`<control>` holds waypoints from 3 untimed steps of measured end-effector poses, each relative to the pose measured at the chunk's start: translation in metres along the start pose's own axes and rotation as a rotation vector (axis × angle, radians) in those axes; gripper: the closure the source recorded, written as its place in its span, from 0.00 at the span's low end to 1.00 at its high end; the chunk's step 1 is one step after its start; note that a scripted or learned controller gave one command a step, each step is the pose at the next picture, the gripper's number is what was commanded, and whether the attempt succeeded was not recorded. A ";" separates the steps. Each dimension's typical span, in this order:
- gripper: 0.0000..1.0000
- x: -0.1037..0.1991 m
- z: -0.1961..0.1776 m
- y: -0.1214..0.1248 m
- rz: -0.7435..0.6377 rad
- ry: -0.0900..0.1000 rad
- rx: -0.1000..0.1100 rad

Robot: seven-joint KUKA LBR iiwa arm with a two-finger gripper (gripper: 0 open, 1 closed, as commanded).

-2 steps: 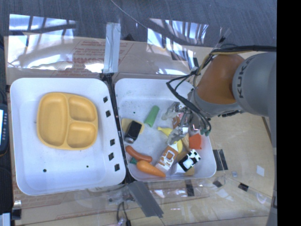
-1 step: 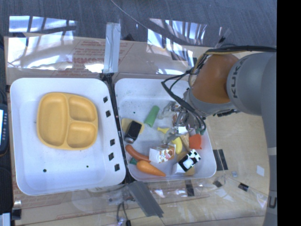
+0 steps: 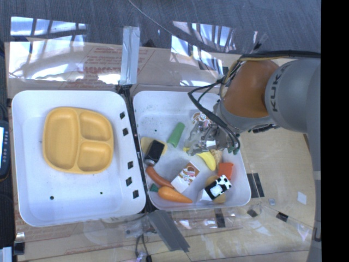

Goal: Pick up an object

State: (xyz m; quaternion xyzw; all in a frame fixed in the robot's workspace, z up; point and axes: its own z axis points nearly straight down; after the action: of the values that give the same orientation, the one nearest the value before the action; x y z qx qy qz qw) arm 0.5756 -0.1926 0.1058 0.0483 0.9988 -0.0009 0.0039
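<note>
- We see the end effector (image 3: 206, 138) low in the right bin (image 3: 163, 105).
- The yellow banana piece (image 3: 207, 159) lies just below it, long axis slanting.
- We cannot tell its open or closed state.

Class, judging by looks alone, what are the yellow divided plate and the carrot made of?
Yellow divided plate: probably moulded plastic, matte, evenly coloured with soft rounded ridges. Carrot: likely toy plastic, smooth with uniform orange and a slight sheen.

place: robot lab | cues: taped bench (image 3: 272, 222), two white bins (image 3: 22, 162), grey carpet (image 3: 65, 1)
</note>
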 end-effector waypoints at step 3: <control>1.00 0.012 -0.099 -0.017 0.394 0.004 0.001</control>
State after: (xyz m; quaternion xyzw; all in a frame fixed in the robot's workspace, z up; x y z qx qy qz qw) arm 0.5617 -0.2083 0.2044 0.2429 0.9701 -0.0007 0.0021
